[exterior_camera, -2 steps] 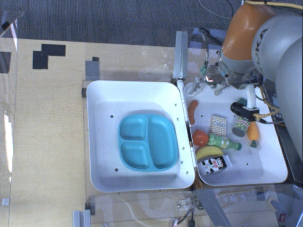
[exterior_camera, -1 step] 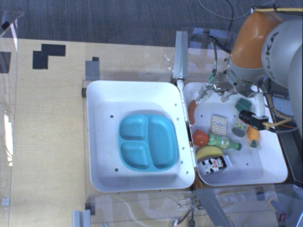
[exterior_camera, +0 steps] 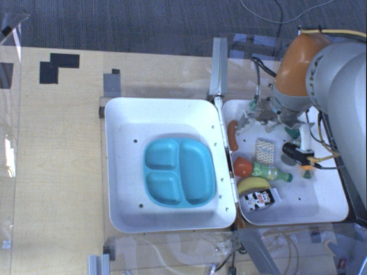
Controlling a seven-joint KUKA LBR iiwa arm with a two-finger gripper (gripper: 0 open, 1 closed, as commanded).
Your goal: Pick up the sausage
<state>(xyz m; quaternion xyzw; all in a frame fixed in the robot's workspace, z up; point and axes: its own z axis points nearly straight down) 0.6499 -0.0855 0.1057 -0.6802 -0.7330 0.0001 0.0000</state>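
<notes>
The sausage (exterior_camera: 232,135), a reddish-brown link, lies upright along the left wall of the right bin (exterior_camera: 321,208), near its far corner. My gripper (exterior_camera: 256,117) hangs over the far part of that bin, a little to the right of the sausage's upper end and above it. Nothing shows held in it. The grey arm with its orange band (exterior_camera: 296,65) comes in from the right and hides the bin's far right corner.
In the right bin lie a red tomato (exterior_camera: 242,166), a green bottle (exterior_camera: 273,172), a banana (exterior_camera: 253,184), a black-and-white carton (exterior_camera: 258,199), a checkered sponge (exterior_camera: 264,149) and a small teal piece (exterior_camera: 293,133). The left bin (exterior_camera: 123,153) holds a blue divided plate (exterior_camera: 179,172).
</notes>
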